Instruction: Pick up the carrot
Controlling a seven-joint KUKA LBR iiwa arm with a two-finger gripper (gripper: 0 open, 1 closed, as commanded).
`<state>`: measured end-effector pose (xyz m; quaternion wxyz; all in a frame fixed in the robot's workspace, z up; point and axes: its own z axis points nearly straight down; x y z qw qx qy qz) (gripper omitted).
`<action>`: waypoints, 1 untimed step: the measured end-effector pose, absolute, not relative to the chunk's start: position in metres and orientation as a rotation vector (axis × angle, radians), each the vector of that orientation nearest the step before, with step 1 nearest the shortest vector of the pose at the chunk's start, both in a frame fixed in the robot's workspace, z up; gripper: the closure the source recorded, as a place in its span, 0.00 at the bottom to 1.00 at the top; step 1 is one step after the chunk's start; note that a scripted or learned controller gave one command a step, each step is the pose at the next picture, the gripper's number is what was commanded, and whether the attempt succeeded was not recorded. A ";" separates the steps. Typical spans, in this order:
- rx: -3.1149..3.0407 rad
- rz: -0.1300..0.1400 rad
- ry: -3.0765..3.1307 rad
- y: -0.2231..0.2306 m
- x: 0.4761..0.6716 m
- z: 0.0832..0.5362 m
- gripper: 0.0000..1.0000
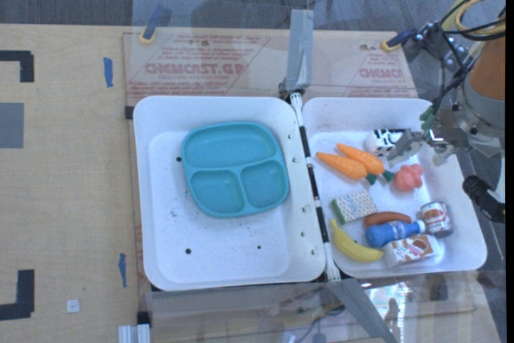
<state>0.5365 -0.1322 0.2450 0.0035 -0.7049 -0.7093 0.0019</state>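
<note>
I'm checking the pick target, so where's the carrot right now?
The carrot lies in the right bin, upper left part, left of the pink toy and above the sponge.

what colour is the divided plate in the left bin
Turquoise blue; the divided plate shows best in the camera view.

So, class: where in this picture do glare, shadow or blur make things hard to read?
Camera view: glare washes the clear plastic sheet behind the bins; the grey end effector looks soft, blurred; the two orange toy carrots stay sharp, casting faint shadows on the right white bin.
</note>
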 end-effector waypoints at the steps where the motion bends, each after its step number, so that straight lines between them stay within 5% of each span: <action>1: -2.447 0.005 -1.965 -0.201 0.529 0.233 0.00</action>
